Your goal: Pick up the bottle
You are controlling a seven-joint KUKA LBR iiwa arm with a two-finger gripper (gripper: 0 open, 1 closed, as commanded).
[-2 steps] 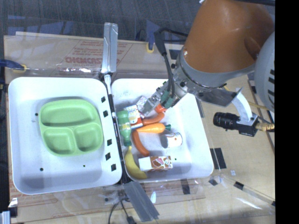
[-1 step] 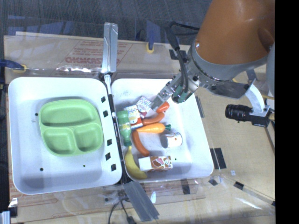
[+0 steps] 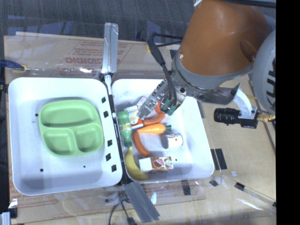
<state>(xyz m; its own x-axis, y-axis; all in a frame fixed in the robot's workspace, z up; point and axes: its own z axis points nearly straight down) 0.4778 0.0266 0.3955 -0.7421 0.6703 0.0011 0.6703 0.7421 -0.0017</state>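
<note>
- Pale wooden desk (image 3: 225,172) carries two shallow white plastic bins; the right bin (image 3: 199,139) is the landmark.
- Inside it, at its left wall, lies the green bottle (image 3: 124,125), glossy and cylindrical, beside an orange carrot (image 3: 152,129) and a yellow banana (image 3: 132,167).
- Pincer (image 3: 157,102) hovers over that bin's middle; whether it is open, I cannot tell.
- Step, as I judge it: the approach, so next it needs to shift leftward and descend.

Divided plate (image 3: 71,127) in left bin (image 3: 23,172); bottle (image 3: 124,124) in right bin (image 3: 197,149).

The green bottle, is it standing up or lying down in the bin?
Lying down. The green bottle rests on its side along the left wall of the right bin, beside the carrot, with the hand just above the pile.
</note>
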